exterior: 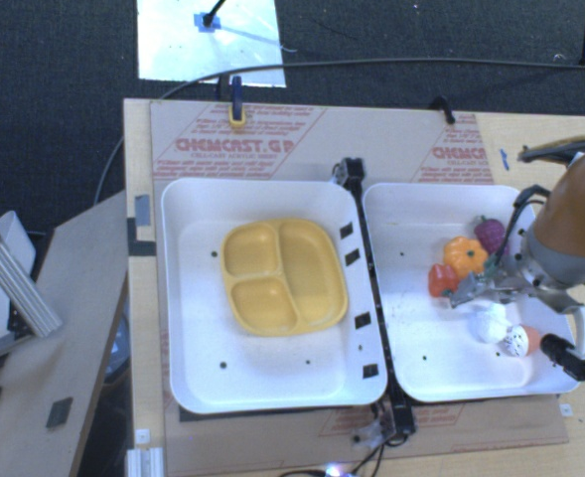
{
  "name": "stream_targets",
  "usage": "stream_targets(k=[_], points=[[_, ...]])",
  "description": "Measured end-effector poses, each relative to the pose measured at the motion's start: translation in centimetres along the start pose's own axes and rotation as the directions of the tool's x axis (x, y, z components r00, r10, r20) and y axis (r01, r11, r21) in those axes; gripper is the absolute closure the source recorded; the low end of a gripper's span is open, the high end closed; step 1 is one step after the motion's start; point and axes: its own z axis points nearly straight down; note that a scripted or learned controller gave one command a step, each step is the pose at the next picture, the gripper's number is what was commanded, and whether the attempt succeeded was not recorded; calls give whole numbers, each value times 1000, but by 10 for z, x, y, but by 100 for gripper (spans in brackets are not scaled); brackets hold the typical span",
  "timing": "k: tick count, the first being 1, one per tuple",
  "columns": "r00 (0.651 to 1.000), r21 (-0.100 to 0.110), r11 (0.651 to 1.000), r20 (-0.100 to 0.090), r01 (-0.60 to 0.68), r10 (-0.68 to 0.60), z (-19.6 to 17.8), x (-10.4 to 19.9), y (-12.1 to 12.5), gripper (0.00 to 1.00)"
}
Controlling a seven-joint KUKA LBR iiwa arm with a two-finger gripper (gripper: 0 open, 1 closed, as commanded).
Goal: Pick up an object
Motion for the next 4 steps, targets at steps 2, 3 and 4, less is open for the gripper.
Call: stream_targets(k=[2, 3, 4], points=[[1000, -6, 1000, 3, -2, 3, -67, -9, -5, 100], [1000, -7, 1000, 3, 3, -3, -110, -10, -2, 100], [1000, -6, 1000, 2, 3, -3, -135, -10, -1, 100]])
